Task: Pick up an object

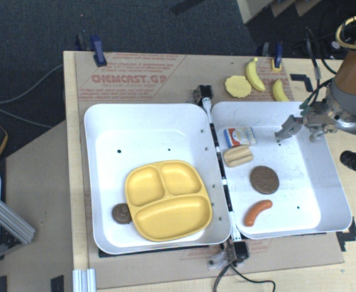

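Camera view: carton (pixel 239 136), bun (pixel 238 156), cookie (pixel 265 179), sausage (pixel 258 212).

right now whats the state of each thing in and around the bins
gripper: open, holding nothing, over right bin's far edge
yellow tray: flat, upright, in left bin
brown disc: beside the tray
carton: lying flat
hot dog bun: lying by the divider
cookie: flat
sausage: lying loose
bananas: on the bench, outside the bins
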`<act>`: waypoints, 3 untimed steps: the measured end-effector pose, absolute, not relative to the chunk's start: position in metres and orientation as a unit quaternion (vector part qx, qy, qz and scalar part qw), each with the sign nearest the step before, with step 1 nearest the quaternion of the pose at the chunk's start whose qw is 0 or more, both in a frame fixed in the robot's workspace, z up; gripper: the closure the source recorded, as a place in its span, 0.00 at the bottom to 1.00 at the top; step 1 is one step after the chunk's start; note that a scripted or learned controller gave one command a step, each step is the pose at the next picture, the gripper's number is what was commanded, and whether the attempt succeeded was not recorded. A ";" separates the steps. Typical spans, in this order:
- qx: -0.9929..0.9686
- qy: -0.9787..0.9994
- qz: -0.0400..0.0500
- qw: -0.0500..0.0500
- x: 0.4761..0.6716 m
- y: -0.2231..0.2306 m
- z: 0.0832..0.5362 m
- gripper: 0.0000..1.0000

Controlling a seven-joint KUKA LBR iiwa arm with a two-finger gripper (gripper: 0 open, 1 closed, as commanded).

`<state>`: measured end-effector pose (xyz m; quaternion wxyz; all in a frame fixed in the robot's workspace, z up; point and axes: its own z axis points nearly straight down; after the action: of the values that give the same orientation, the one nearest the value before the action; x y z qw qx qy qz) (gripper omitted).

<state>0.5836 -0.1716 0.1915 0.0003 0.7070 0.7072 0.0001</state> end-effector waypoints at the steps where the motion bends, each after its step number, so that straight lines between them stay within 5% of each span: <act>1: 0.707 0.708 -0.002 -0.004 0.551 -0.133 0.078 0.00; 2: 0.707 0.707 -0.001 -0.003 0.518 -0.111 0.084 0.00; 3: 0.707 0.707 0.000 0.000 0.520 -0.112 0.095 1.00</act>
<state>0.5200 -0.1119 0.0950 0.0004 0.7074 0.7068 0.0004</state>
